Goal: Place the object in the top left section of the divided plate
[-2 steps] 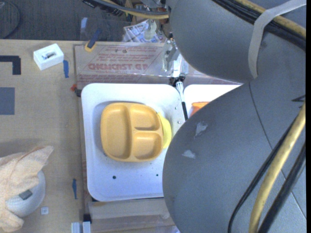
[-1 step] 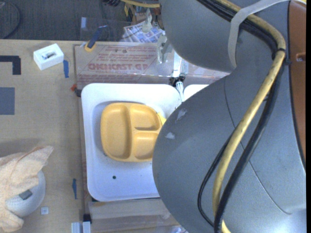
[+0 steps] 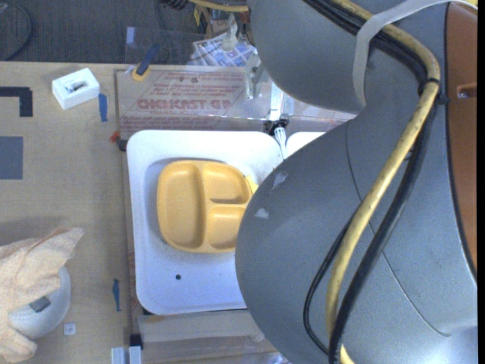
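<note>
Divided plate (image 3: 201, 205), yellow, lay in the left white bin (image 3: 151, 279), its right edge hidden under the grey arm (image 3: 364, 203). No object to be placed could be made out. Claw hidden behind the arm's bulk; its state could not be told, nor which way the plate lay from it.

Divided plate's (image 3: 198, 214) right edge behind grey arm (image 3: 356, 226).
</note>
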{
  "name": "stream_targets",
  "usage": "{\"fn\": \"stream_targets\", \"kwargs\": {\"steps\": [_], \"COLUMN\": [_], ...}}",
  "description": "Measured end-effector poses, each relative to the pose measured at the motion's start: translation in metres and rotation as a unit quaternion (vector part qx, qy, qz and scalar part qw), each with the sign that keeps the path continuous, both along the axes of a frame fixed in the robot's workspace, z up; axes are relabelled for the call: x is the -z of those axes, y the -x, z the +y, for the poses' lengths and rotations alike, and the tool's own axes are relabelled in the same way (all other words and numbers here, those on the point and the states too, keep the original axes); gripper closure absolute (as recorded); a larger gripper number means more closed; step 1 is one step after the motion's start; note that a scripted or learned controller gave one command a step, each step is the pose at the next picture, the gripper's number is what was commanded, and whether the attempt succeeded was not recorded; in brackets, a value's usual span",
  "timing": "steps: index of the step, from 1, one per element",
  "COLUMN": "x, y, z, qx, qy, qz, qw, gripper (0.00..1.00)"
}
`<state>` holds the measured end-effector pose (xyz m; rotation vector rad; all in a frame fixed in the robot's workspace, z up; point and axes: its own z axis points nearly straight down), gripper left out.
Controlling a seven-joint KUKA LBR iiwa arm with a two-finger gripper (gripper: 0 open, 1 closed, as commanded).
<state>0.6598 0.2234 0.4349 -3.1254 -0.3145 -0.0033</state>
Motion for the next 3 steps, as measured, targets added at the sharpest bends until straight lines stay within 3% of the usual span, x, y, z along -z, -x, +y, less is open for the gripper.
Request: {"fn": "stream_targets", "kwargs": {"steps": [3], "x": [0.0000], "y": [0.0000], "z": [0.0000], "qx": [0.000], "qy": [0.0000], "qz": [0.000], "qw": [1.0000], "gripper": [0.00]}}
